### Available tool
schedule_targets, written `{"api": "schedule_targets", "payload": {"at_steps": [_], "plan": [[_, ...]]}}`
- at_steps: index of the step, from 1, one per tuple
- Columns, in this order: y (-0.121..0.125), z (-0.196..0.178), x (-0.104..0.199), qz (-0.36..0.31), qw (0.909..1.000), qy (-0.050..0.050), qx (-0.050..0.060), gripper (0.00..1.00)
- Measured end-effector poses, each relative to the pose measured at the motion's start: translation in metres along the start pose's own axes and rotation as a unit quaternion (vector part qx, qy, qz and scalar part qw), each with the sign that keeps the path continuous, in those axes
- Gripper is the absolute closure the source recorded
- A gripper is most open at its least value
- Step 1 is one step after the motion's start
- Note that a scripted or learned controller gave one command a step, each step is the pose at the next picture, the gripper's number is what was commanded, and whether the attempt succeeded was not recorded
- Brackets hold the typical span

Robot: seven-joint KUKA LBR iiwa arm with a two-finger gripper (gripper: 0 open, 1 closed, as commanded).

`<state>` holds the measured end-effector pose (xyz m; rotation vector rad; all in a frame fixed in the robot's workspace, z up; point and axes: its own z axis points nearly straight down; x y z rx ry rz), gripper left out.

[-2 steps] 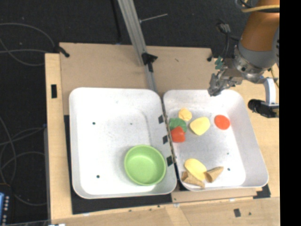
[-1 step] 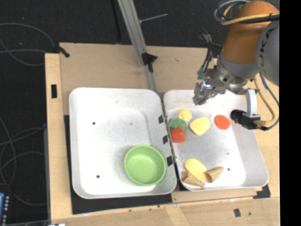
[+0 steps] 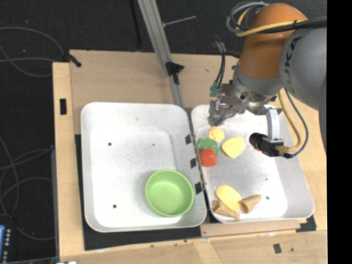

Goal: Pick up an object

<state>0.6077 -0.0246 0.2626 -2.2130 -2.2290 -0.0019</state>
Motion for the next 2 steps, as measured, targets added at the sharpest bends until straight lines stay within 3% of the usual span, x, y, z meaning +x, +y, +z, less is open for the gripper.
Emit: {"api": "schedule_targets", "payload": {"at_steps": [2], "plan": [[-0.043,0.018,0.079,0.000,1.0000,0.000,0.001,1.00]]}}
